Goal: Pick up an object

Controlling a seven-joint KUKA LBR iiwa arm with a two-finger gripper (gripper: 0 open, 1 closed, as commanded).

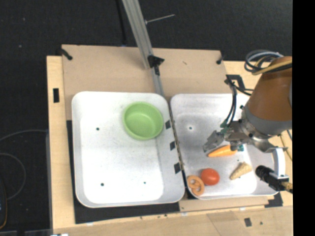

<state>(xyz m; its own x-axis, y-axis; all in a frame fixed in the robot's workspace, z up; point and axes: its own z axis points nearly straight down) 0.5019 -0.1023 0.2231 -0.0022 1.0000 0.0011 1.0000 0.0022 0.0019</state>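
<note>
1. In the right bin (197, 112), the gripper (219, 142) sits low over the bin floor, w/ the grey arm (268, 107) and its orange band reaching in from the right.
2. Fingers: can't tell how they stand. They look dark and splayed just above the carrot, but too small and blurred to judge open vs closed.
3. Orange carrot (222, 152) lies roughly level, pointed end toward the left, right under and touching the gripper tip as seen from here. Whether it's btwn the fingers or just beneath them, can't tell.
4. Near the bin's front edge: a red tomato (210, 176), w/ a brown pretzel-like piece (195, 185) just beside it on the left, at the front-left corner.
5. A beige wedge (240, 170) lies to the right of the tomato, apart from it, below the carrot.
6. Left bin (98, 171) holds a green bowl (143, 121), upright, near its back-right part, close to the divide btwn the bins.
7. Both bins sit side by side on the tan table (113, 68).
</note>
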